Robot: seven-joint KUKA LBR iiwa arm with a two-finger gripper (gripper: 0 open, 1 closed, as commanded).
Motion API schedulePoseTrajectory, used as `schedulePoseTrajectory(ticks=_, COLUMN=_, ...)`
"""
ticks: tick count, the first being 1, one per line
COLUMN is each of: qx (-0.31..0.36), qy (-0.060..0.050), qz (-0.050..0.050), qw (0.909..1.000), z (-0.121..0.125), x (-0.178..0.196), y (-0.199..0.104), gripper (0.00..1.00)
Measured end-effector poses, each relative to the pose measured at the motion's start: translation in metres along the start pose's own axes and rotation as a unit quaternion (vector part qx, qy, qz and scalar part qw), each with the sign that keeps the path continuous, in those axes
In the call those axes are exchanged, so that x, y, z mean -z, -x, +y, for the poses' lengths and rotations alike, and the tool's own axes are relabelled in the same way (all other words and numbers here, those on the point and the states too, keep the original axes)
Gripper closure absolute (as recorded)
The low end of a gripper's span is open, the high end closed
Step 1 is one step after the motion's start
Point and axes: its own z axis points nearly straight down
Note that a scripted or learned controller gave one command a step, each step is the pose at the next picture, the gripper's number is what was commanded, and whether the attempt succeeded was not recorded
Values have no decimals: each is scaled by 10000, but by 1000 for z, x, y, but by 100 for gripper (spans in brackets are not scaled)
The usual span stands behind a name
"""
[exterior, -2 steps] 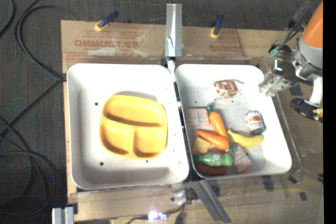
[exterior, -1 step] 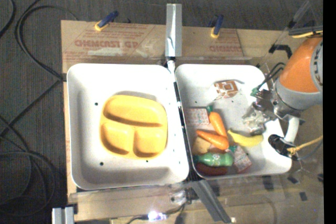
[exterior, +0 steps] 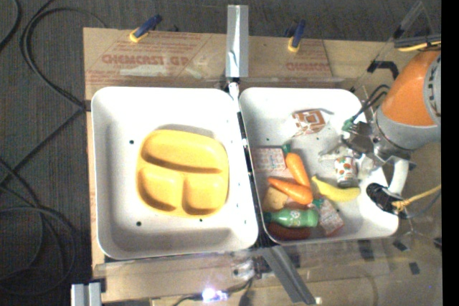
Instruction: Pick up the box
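Note:
A small white box with an orange pattern lies flat in the back part of the right bin. A pale pink patterned box lies near that bin's left wall. Another small checkered box sits at the front, beside a green bottle. The arm, with its orange band, reaches in from the right. Its gripper hangs low over the right side of the bin, just above a small white can with red marks. It is right of and slightly nearer than the orange-patterned box, apart from it.
Two carrots, a banana, a brownish lump and a dark red item crowd the right bin's front half. The left bin holds a yellow divided plate. A metal post stands behind the bins.

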Motion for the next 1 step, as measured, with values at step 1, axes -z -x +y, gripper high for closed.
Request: schedulePoseTrajectory(ticks=1, qx=-80, qy=38, qz=74, qw=9999, z=67, x=-44, y=-30, gripper=0)
